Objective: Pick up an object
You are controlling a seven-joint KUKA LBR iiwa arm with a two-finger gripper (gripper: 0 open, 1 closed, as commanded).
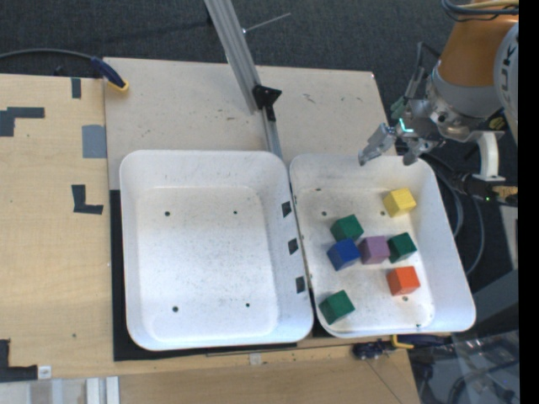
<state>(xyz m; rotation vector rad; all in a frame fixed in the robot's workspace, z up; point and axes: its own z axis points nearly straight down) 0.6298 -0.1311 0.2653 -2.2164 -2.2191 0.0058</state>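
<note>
Gripper [389, 147] above unlabelled yellow block [399, 201]

No readable text, label, brand, number or sign appears anywhere, neither on the surface [202, 99], nor on the two white bins [135, 175], nor on the coloured blocks [399, 201].
</note>
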